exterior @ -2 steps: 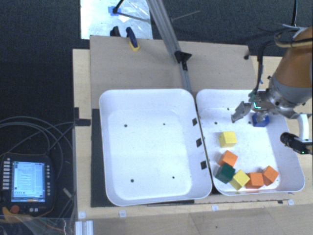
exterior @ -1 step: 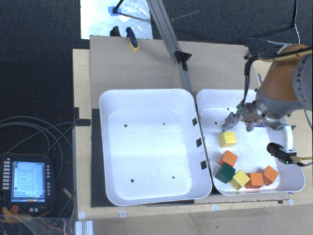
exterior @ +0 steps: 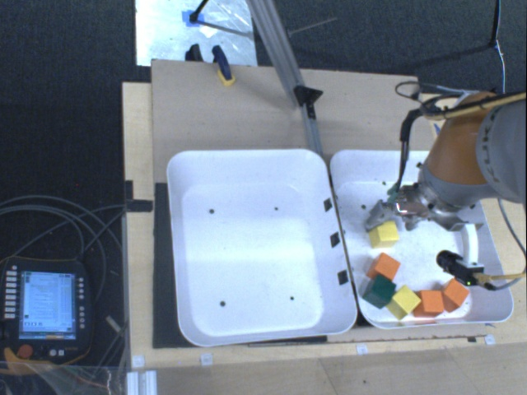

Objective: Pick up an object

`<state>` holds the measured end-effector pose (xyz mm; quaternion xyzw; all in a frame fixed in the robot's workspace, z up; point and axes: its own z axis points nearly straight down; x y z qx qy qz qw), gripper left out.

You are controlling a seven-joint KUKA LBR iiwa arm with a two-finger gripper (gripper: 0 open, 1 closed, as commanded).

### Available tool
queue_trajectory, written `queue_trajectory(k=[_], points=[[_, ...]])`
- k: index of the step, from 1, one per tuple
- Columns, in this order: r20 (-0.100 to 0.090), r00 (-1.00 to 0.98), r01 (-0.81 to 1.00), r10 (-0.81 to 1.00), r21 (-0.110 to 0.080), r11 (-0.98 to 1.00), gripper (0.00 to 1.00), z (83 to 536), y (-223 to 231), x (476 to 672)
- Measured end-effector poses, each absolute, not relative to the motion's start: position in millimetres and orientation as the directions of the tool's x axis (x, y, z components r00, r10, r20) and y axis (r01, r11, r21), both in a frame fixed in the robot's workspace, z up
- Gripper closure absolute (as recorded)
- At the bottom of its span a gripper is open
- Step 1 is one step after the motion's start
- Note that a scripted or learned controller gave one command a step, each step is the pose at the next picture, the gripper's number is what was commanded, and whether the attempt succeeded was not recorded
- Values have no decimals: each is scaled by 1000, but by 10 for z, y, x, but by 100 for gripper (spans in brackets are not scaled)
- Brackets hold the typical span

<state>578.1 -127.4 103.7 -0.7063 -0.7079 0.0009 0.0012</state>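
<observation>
spanning most of the bench [exterior: 239, 113], two white bins sit side by side so objects can be taken from one and dropped in the other. the left bin [exterior: 247, 245] has a bare floor. the right bin [exterior: 354, 179] holds all the blocks, gathered toward its near edge. the arm [exterior: 473, 151] reaches in from the right and bends down over this bin, which fits the task, since every candidate lies here. its gripper [exterior: 391, 215] sits low, just above and touching or nearly touching the yellow block [exterior: 383, 235], the one standing apart from the rest and so the easiest to reach cleanly. whether the jaws are open or closed cannot be told. below lie an orange block [exterior: 384, 266], a green block [exterior: 379, 290], and smaller blocks crowded at the rim, likely harder to grasp.
</observation>
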Motion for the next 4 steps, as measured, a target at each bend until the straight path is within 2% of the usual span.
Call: queue_trajectory(k=[1, 2, 3, 4], points=[[0, -4, 1000, 1000, 3, 4, 100, 1170, -1278, 5798], [-1, -6, 1000, 1000, 7, 6, 100, 1769, -1240, 5892], [-1, -5, 1000, 1000, 6, 5, 100, 2206, -1244, 5885], [-1, -5, 1000, 1000, 3, 5, 100, 2234, -1245, 5893]])
